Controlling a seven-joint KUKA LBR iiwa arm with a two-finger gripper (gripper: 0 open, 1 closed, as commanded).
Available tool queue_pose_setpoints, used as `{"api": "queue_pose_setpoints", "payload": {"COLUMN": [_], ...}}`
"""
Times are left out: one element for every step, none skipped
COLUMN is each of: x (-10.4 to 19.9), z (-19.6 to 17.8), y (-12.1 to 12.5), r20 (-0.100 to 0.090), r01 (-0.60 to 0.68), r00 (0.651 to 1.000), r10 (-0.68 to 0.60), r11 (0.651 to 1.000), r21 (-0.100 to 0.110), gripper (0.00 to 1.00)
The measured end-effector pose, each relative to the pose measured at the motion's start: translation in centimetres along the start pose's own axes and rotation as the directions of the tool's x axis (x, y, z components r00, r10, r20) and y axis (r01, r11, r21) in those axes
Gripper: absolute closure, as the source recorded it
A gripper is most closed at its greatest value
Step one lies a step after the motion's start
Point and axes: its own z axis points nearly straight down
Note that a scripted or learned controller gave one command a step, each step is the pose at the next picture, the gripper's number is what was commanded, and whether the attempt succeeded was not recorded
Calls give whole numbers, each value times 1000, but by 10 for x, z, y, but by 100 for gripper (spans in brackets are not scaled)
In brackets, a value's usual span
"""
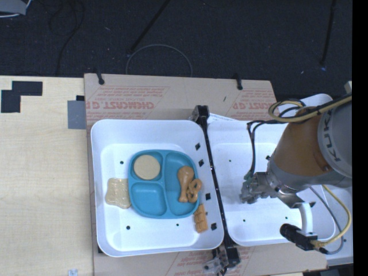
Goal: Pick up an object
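Note:
My gripper (249, 192) hangs low over the left part of the right bin (270, 234), under the grey and orange arm. Nothing shows beneath it but white bin floor. In the left bin (109, 137) lies a blue divided plate (150, 201). On it rest a round tan biscuit (146, 167) and a brown pretzel-shaped piece (188, 184). A pale bread-like piece (118, 192) lies against the plate's left edge. A small orange-brown chunk (200, 218) sits at the plate's lower right corner.
A black divider (210, 171) runs between the two bins. Both bins stand on a cardboard sheet (172, 94) on the pale wooden bench (40, 177). Dark floor with cables lies beyond the far edge.

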Motion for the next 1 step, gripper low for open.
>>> {"api": "queue_pose_setpoints", "payload": {"x": [-10], "z": [-47], "y": [3], "r20": [2], "r01": [1], "r00": [1000], "r10": [-1], "r11": [1000], "r21": [-9], "gripper": [100]}}
